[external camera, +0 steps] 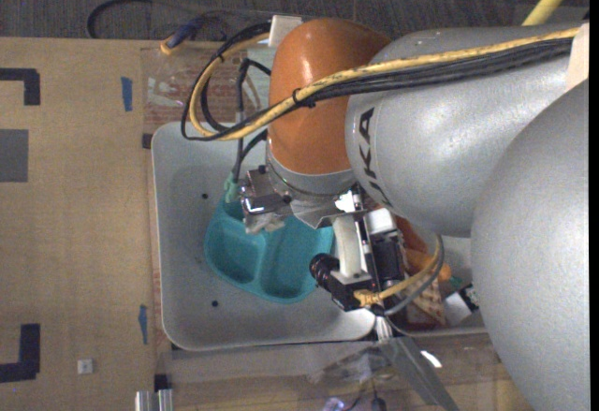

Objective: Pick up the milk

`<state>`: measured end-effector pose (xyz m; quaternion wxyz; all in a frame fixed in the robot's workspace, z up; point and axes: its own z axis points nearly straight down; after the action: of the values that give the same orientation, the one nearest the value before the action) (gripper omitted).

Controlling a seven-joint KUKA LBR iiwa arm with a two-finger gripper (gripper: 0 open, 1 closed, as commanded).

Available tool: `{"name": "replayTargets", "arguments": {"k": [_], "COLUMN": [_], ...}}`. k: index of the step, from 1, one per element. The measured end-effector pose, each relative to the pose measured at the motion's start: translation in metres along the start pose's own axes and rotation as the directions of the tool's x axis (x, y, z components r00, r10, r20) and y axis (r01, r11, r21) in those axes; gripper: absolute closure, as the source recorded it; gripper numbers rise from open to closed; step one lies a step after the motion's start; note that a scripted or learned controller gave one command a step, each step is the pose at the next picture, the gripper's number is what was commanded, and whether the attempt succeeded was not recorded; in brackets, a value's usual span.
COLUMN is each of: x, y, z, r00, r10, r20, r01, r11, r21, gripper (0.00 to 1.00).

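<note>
My gripper [255,214] hangs low inside the white bin [178,212], right at the upper edge of a teal divided tray [253,267] that lies on the bin floor. The gripper's metal body looks down onto the tray's near compartment. The grey arm with its orange band [314,100] covers most of the bin's right side and hides what lies under it. Orange and white bits of some objects [438,301] peek out beneath the wrist at the lower right; I cannot tell what they are.
Yellow and black cables [201,95] loop from the wrist over the bin's upper left corner. Brown cardboard bench [75,212] with blue tape marks lies left of the bin. The bin's left wall and front rim [271,339] are near the tray.
</note>
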<state>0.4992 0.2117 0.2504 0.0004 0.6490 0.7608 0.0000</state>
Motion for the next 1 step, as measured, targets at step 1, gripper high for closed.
{"name": "replayTargets", "arguments": {"k": [1], "x": [0.0092], "y": [-0.0196], "z": [0.0124], "r00": [0.951], "r10": [-0.309], "r20": [-0.002], "r01": [0.309], "r11": [0.951], "r21": [0.003], "gripper": [1.00]}}
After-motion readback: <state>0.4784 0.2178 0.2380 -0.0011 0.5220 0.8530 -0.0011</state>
